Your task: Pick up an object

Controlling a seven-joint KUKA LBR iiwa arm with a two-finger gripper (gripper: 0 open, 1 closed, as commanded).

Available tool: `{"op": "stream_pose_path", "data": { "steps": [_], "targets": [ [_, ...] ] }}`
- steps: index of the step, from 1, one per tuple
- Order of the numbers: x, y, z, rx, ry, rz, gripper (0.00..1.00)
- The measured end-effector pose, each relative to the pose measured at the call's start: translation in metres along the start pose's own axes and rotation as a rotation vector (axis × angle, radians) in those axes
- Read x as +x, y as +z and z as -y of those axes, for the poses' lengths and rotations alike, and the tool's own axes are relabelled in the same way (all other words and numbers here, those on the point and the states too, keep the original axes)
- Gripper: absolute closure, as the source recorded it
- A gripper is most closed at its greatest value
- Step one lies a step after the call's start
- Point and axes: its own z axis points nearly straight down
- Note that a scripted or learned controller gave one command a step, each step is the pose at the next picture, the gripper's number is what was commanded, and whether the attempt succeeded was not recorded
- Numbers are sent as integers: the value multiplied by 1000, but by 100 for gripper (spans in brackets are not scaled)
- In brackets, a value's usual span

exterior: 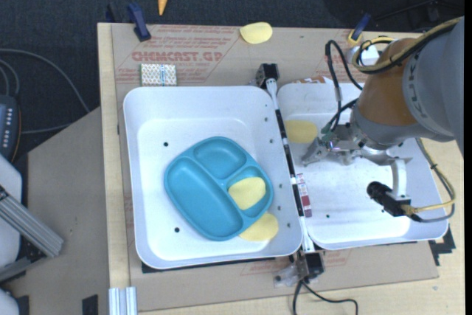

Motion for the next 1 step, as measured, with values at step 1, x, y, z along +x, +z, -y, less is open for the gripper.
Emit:
{"op": "stream_pose_path", "data": {
  "steps": [1],
  "targets": [
    [-37,2,10,1,0,0,0]
  ]
}}
